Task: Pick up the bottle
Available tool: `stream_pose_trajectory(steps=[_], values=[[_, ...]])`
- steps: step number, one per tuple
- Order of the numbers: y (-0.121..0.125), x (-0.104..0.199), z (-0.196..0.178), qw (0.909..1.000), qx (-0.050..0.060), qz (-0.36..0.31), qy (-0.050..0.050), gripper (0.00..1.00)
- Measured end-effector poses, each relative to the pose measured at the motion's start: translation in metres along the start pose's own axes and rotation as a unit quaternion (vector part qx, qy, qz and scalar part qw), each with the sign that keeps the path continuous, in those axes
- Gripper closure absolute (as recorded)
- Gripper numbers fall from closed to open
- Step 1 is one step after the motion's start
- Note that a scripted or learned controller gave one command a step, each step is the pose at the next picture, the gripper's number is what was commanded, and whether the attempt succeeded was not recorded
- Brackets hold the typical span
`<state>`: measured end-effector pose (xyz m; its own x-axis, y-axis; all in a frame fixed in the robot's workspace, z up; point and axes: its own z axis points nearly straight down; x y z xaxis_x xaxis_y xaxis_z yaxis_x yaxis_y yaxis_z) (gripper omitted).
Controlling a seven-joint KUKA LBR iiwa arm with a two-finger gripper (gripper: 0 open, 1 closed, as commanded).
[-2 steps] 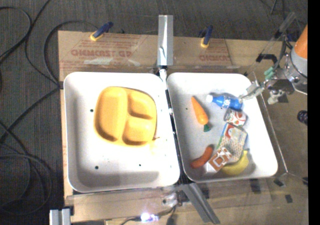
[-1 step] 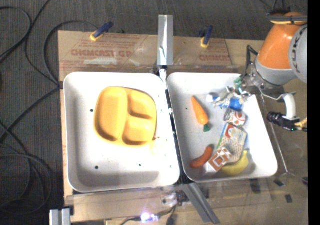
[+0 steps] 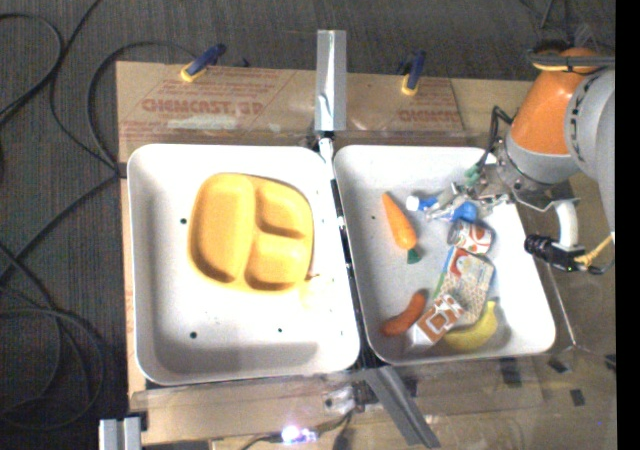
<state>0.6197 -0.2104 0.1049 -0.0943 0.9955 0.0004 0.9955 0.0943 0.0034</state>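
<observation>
Writing
- Brown cardboard sheet (image 3: 270,108) under the bins: red printed lettering at 12 o'clock of each bin. The left line ends in "3D"; the rest is too blurred for me to read.
- Printed packet (image 3: 462,290), red, white and orange: it carries label graphics, but I can read no words on them.

Containers and contents
- Left shallow white bin (image 3: 160,318): one yellow plastic divided tray (image 3: 253,231), three compartments, lying just towards 12 o'clock of centre.
- Right shallow white bin (image 3: 365,268):
 - one orange toy carrot with a green top (image 3: 399,222), at 9 o'clock
 - one red sausage-shaped piece (image 3: 405,317), at 7 o'clock
 - one yellow banana (image 3: 476,330), at 5 o'clock, touching the printed packet, which lies from centre towards 6 o'clock
 - one small bottle with blue parts (image 3: 447,206), lying among the clutter at 12 o'clock of this bin

My hand
- My gripper (image 3: 484,182): one, low at 1 o'clock of the right bin, just beside the small bottle at its 3 o'clock. I cannot tell whether it stands wide or closed, nor whether it grips anything.

Fixtures
- Blue-and-yellow clamps: two, one (image 3: 202,62) at 12 o'clock of the left bin and one (image 3: 410,73) at 12 o'clock of the right.
- Upright metal strip (image 3: 330,78): one, between the bins at their 12 o'clock edge.
</observation>
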Motion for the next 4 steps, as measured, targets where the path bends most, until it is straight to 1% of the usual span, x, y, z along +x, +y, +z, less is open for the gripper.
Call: stream_pose_trajectory(steps=[1,2,3,4], values=[[-0.001,0.0,-0.007,1.0,0.002,0.0,0.0,1.0],[0.042,0.019,0.019,0.9954,0.021,0.094,-0.002,1.0],[0.04,0.015,0.02,0.9952,0.02,0.095,-0.004,0.0],[0.041,0.026,0.02,0.995,0.019,0.098,-0.008,0.0]])
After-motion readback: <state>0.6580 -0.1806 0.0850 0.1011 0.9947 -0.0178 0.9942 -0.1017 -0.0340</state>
